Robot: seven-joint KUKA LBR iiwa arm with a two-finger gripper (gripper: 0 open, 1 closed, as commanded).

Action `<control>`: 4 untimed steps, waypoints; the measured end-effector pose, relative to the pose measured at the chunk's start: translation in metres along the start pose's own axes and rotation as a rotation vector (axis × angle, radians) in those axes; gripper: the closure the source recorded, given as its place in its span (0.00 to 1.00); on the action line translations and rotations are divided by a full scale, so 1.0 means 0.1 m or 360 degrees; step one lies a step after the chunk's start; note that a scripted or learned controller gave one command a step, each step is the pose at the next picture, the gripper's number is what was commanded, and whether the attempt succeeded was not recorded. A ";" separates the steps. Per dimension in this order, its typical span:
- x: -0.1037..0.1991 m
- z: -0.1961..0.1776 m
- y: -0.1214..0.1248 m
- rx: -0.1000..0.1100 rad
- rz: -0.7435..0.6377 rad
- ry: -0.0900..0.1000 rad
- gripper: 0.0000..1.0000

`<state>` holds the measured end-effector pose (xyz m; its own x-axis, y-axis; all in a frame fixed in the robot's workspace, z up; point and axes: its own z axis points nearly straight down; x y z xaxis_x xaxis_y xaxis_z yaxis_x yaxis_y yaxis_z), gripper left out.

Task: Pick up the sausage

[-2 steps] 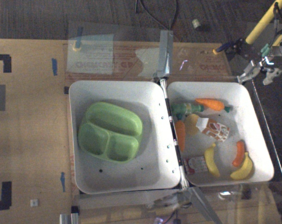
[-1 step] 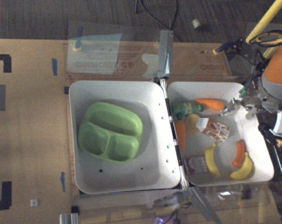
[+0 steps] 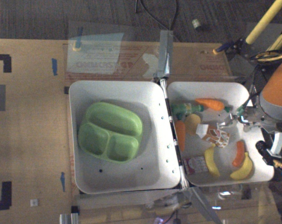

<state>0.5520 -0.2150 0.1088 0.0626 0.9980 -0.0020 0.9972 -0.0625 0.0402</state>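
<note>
Sausage (image 3: 238, 153) is our target, and we read it as the short reddish-orange piece lying in the right bin (image 3: 234, 88), leaning slightly off upright, toward that bin's lower right corner. We place everything else against it. A yellow banana (image 3: 243, 170) curves just below and to its right, touching or nearly touching its lower end. Another yellow piece (image 3: 210, 160) lies to its left, with a small red carton (image 3: 195, 164) further left still. Above and to the left of the sausage sits a printed packet (image 3: 216, 136), and well above it a carrot (image 3: 209, 104) lies across the bin's top. The green divided tray (image 3: 111, 131) rests in the left bin (image 3: 85, 171), well apart from the sausage.

The arm (image 3: 275, 94) hangs over the right bin's right rim, above and to the right of the sausage. Metal hardware (image 3: 241, 118) juts from it toward the bin, but we cannot tell how the pincer is set.

We judge this to be the approach step: nothing is lifted. Next we need to come down over the sausage, straddling its narrow width and keeping clear of the banana.
</note>
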 end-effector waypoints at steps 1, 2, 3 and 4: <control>0.01 0.01 -0.25 -0.0029 0.0230 0.0007 0.00; 0.00 0.00 -0.43 -0.0035 0.0125 -0.0005 0.00; 0.01 0.00 -0.52 -0.0037 0.0163 -0.0007 0.00; 0.01 0.01 -0.51 -0.0033 0.0117 -0.0006 0.00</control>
<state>0.5011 -0.2111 0.1061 0.1356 0.9908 -0.0023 0.9889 -0.1352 0.0613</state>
